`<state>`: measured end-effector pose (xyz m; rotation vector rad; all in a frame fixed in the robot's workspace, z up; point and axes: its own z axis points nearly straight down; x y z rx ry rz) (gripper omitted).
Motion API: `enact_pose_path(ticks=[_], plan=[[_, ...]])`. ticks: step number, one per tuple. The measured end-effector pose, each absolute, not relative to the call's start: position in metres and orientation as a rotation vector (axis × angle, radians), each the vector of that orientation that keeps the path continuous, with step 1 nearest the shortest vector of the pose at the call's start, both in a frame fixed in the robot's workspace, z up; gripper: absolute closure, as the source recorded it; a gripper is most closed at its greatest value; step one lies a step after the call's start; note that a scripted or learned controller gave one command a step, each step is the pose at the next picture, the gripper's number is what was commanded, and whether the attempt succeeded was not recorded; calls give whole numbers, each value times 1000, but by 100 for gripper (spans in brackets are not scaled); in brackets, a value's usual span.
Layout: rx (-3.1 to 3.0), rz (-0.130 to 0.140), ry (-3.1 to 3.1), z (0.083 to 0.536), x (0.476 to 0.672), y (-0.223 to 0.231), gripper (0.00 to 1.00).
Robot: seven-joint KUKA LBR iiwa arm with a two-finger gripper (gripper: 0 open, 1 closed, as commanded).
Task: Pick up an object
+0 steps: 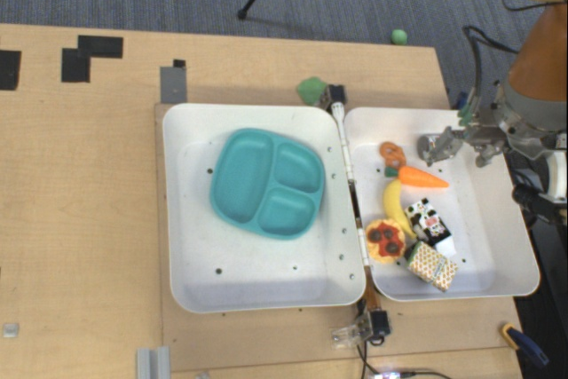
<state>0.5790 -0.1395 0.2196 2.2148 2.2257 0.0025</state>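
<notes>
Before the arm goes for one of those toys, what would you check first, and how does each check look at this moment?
1. Gripper above the right bin: ok.
2. Toys within that bin: carrot, banana, pretzel: ok.
3. Carrot lying apart from its neighbours: not ok, its blunt end touches the banana and pretzel.
4. Lower pile easy to single out: not ok, the pizza slice, cow and patterned block crowd together.
5. Jaws open or shut: cannot tell.
6. Teal tray out of the way in the left bin: ok.
</notes>
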Motion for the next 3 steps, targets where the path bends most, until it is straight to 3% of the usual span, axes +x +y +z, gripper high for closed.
enact_pose_path(ticks=[1,2,3], plan=[[2213,6,2219,107,601,-107,0],[2214,8,2219,87,547,-93,0],[2211,14,2216,99,550,-92,100]])
